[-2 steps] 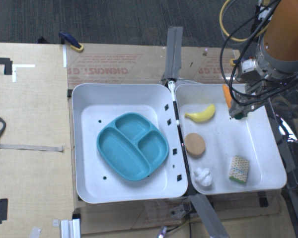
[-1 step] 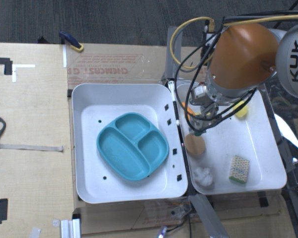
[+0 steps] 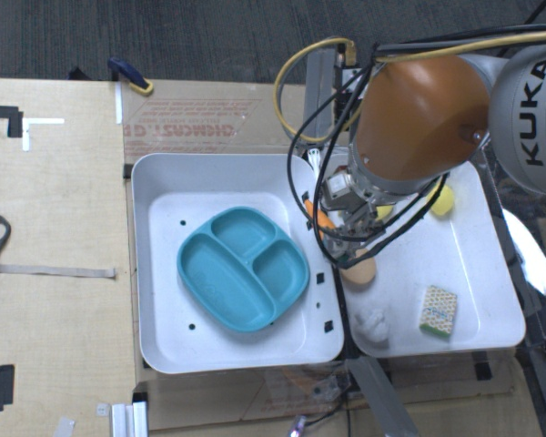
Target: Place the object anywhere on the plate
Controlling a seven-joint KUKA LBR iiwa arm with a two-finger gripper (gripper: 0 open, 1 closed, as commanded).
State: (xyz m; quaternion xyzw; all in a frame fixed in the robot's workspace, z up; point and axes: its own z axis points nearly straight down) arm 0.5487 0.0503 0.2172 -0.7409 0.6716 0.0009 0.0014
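Smooth matt blue plastic plate (image 3: 244,269), glossy white plastic bins (image 3: 155,271), brown cardboard bench top (image 3: 55,208), shiny orange band (image 3: 420,112)

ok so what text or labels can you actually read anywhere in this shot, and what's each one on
"KUKA", only partly in frame, in dark letters on the grey arm.
Red print on the cardboard sheet behind the bins: appears mirrored and too faint to read.
Small patterned packet in the right bin: markings too small to read.
The blue plate in the left bin bears no text.
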